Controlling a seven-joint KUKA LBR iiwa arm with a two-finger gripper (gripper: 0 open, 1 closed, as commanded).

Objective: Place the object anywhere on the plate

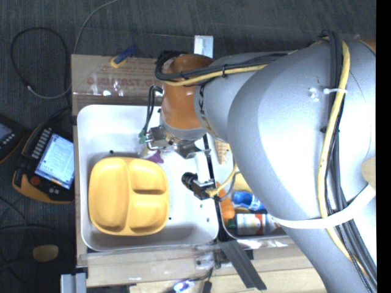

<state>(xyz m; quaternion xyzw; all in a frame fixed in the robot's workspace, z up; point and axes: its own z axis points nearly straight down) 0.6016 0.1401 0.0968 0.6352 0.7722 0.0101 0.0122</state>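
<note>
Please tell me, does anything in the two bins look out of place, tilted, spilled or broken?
Nothing looks spilled or broken. The yellow plate lies flat in the left bin, with nothing on it. A bottle lies on its side among other items in the right bin, which seems normal there. The gripper hangs just beyond the plate's far edge, with a small purple thing under it.

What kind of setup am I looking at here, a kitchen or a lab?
Most likely a robotics lab bench, not a kitchen: a large grey arm reaches over a white bin holding a yellow divided plate, and a teach pendant and loose cables lie on the dark carpet.
</note>
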